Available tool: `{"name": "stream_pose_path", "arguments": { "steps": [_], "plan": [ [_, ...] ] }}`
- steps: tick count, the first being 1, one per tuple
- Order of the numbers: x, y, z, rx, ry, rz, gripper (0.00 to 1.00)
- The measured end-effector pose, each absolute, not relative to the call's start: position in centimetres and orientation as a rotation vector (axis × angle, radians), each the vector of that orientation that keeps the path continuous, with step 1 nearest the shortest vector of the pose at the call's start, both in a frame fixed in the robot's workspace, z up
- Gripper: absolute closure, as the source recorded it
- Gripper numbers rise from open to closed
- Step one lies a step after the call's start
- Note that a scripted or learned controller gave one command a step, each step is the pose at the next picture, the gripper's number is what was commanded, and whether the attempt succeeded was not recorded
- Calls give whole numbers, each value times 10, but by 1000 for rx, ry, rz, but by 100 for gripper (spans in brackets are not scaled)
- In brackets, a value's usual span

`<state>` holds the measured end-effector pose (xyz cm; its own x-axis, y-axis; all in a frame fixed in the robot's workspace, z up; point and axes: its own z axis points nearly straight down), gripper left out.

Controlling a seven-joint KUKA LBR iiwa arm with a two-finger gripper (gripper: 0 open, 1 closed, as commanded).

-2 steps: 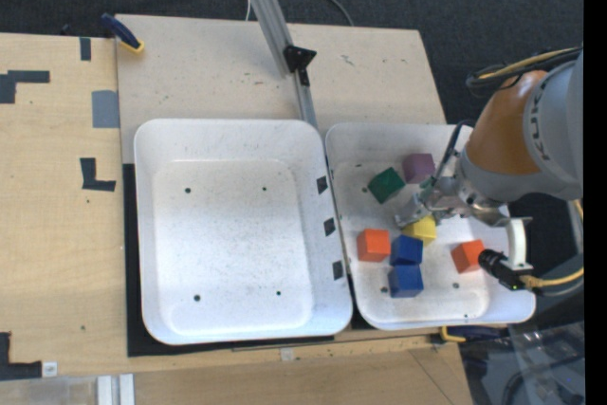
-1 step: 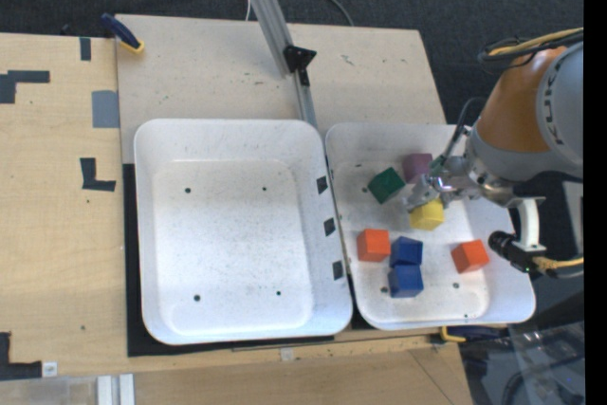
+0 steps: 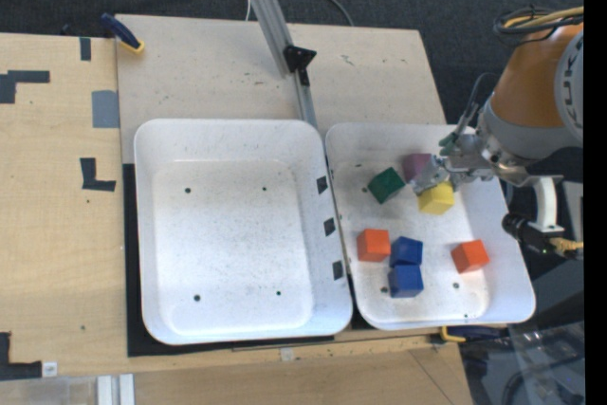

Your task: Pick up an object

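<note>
Right bin [image 3: 493, 299]: shallow white plastic, speckled, rounded corners, sits on a pale wood worktop [image 3: 57, 232]. Inside it are 7 small blocks. Gripper [image 3: 438, 175] is low over the bin's upper part, right above the yellow block [image 3: 436, 199]; cannot tell how far the fingers are parted or whether they hold anything. Pinkish block [image 3: 415, 166] and green cube [image 3: 385, 185] lie left of the yellow one; 2 orange cubes [image 3: 374, 245] and 2 blue cubes [image 3: 406, 251] lie below it.

We count two bins [image 3: 237, 142], side by side. In the 3 o'clock one lie seven blocks: two orange [image 3: 374, 245], two blue [image 3: 406, 250], one green [image 3: 385, 185], one yellow [image 3: 436, 198], one purple [image 3: 415, 167].
</note>
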<state>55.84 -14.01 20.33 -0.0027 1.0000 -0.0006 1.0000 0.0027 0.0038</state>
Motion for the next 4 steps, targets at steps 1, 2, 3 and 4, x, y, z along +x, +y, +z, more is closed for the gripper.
{"name": "stream_pose_path", "arguments": {
  "steps": [1, 2, 3, 4],
  "plan": [
    [559, -140, 243, 2218, 2221, 2, 100],
    [549, -77, 240, 2216, 2231, 0, 100],
    [535, -27, 237, 2218, 2231, -2, 100],
    [531, 24, 225, 2221, 2225, -3, 100]
  ]
}}
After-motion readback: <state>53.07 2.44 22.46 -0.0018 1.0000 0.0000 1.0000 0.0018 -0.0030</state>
